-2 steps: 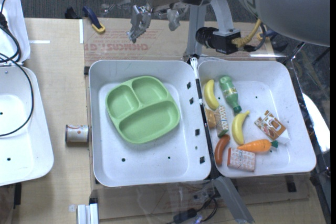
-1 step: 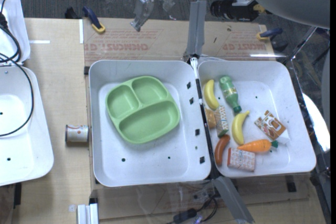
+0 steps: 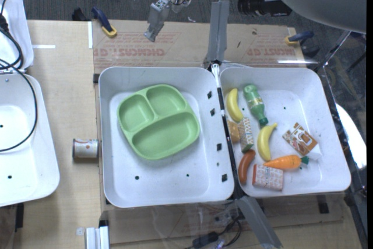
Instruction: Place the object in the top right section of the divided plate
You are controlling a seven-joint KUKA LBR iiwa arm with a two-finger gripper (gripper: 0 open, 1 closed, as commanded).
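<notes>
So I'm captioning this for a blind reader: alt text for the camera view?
A green divided plate sits in the left bin; toy food, including two bananas and a carrot, fills the right bin. The gripper hovers beyond the bins, above the bench.

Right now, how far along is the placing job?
Nothing looks done: the green divided plastic plate in the left white bin has no object in any section. The end effector hangs above the bench behind the bins. Picking and placing remain; the toys lie in the right white bin.

Robotics lab: plywood bench (image 3: 58,67), clamps (image 3: 104,21), white bins (image 3: 111,125), loose cables (image 3: 17,67).
</notes>
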